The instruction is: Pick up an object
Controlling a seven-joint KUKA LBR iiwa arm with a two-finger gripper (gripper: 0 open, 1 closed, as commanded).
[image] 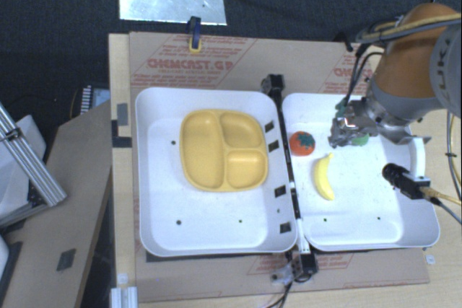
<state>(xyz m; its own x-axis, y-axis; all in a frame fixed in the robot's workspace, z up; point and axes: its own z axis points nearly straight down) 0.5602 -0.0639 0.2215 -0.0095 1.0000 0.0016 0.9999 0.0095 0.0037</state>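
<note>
- Left bin (155,227): a yellow divided plate (222,150) lies flat in the middle.
- Right bin (361,227): a red-and-green ball (302,143) sits near the left wall, just right of the divider between the bins.
- A banana (324,177) lies below and right of the ball, close but apart from it.
- Claw (348,135) hangs low over the upper part of the right bin, right of the ball; something green shows at its tip.
- Claw state: cannot tell, too blurred.
- Arm (411,76) reaches in from the right.
</note>
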